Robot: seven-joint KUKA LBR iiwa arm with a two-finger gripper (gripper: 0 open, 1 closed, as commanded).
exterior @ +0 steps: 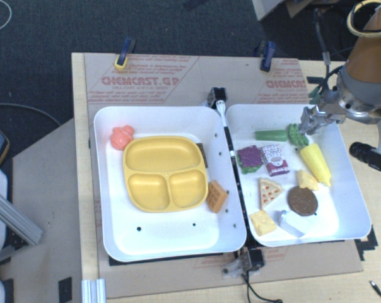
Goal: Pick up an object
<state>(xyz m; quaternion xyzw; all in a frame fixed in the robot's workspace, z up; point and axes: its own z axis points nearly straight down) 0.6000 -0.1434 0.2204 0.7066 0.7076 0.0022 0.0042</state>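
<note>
Camera view: tool [311, 122] is seen low at the far edge of the right bin [354, 201], just above the green broccoli-like toy [296, 135]. Tool state cannot be told. Nothing is seen lifted; the toy is judged still resting in the bin. Grasp and lift are left.

Glossy yellow plastic tray [162, 172]
</note>
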